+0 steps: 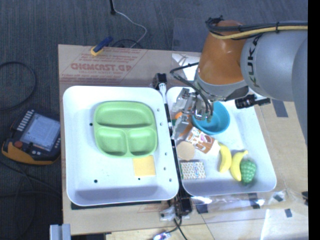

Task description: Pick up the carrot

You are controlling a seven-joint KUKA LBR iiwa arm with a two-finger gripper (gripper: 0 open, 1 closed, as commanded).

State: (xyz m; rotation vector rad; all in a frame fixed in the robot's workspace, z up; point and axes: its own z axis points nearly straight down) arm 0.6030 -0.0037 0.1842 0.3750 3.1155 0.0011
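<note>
Gripper (192, 113) low over right bin (265, 156), near its left wall toward far end; whether open, closed or gripping, cannot tell. Carrot (181, 129) just below gripper, orange piece by left wall, partly hidden. Blue bowl (220, 123) beside gripper. Bananas (231, 160) and green berry (247, 170) near right bin's near right corner. Green divided plate (125, 128) in left bin's (80, 184) middle, yellow square (144, 166) toward near edge.

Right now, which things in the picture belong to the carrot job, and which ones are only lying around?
Belong to the job:
- carrot, at the right bin's left wall
- gripper, low over it

Just lying about:
- green tray and yellow square in the left bin
- blue bowl
- bananas
- green fruit
- snack packet
</note>
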